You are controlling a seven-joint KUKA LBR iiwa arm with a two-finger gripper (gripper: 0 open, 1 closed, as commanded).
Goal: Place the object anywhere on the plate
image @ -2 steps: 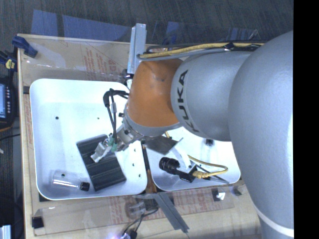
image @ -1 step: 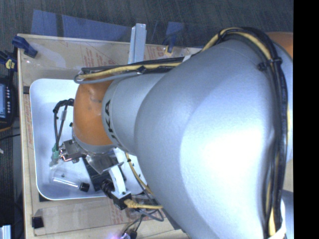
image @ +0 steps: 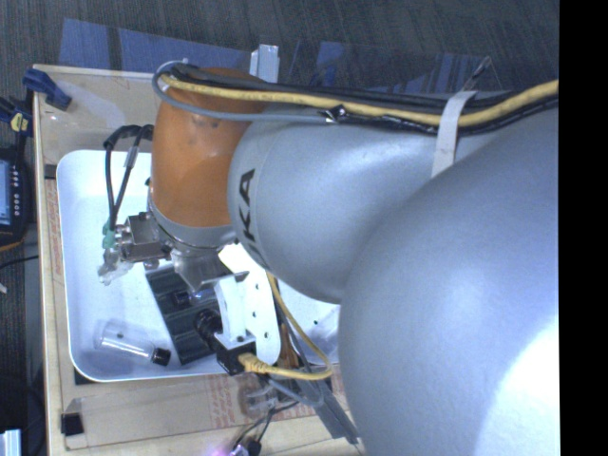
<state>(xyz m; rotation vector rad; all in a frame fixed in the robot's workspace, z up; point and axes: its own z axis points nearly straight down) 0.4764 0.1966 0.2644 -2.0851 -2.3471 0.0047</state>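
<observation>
1. Right, at the far left of my feed, off the bench's edge, sits a dark device [image: 9, 193] with a blue-lit screen. A blue clamp [image: 46, 88] sits on the far-left corner of the wooden bench [image: 142, 402].
2. Next comes the left white bin [image: 81, 207], with its left wall and both rounded left corners in plain sight.
3. In the near-left corner of that bin a clear tube [image: 128, 343] lies on its side, with its black cap [image: 160, 355] at the right end. It rests on the bin floor close to the near wall, and I see it apart from the gripper, with bin floor between the two.
4. Just beyond the tube, over the bin's left-middle, hangs the gripper [image: 123, 255], a metal assembly with a small green spot on its left side. From this slant I cannot tell whether it is open or closed, or whether it has anything in it.
5. Thin dark cables [image: 116, 174] loop up from the gripper towards the wrist.
6. To their right stands the orange band [image: 190, 160], over the far-middle of the bin.
7. From there the grey arm [image: 427, 283] swells across the whole right side of my view and covers the rest of the bench. A yellow cable [image: 380, 112] runs along its top edge under a white strap [image: 448, 126].
</observation>
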